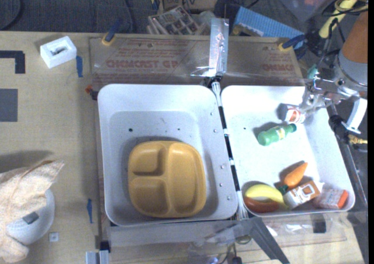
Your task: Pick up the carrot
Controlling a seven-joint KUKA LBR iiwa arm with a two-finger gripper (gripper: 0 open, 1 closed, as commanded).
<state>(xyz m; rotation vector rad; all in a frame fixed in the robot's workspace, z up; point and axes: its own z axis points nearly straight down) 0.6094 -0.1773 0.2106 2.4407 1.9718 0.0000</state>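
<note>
Carrot [295, 172]: lower right of the frame, in the right bin [327, 140], beside a small carton [304, 193] and above a banana [263, 193].
Axis: long axis slants from lower left up to upper right.
Jaws [312, 100]: state cannot be told; at the bin's upper right edge.
Relation: carrot lies well below the jaws, slightly left.
Between: green bottle [276, 135].

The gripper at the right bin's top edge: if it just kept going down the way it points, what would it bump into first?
Probably the small grey and red-white can lying just under the gripper; depth is hard to judge from this slanted view. The orange carrot lies well nearer the camera, off that line.
</note>
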